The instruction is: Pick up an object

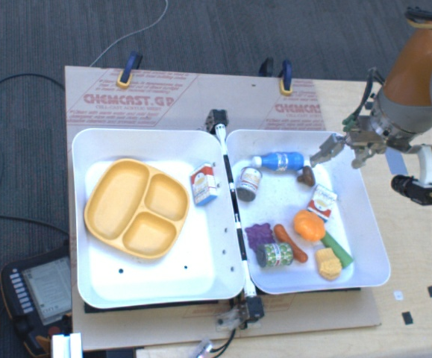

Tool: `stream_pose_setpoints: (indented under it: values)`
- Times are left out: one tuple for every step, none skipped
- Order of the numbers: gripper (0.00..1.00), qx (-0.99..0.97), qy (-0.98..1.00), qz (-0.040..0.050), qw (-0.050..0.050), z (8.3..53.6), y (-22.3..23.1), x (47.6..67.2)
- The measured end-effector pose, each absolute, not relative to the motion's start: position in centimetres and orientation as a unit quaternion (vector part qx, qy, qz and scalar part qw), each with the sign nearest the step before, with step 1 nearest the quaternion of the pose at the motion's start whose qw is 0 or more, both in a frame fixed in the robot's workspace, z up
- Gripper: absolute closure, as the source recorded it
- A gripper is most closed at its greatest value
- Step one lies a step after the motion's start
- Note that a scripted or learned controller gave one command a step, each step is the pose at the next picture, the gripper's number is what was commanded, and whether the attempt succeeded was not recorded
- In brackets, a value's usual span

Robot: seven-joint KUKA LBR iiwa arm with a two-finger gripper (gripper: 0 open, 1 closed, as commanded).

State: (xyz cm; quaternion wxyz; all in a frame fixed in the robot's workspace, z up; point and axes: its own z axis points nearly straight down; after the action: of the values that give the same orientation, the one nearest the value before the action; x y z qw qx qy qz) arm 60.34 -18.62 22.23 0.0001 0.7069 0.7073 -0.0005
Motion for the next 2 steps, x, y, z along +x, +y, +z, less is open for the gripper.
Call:
stream_pose_setpoints:
  values:
    - [0.0, 0.707, 0.708, 0.002, 0.003, 8.8, -16.5, 62.6]
    - [1.0, 0.706, 0.708, 0.0027, 0.005, 9.9, -16.5, 62.7]
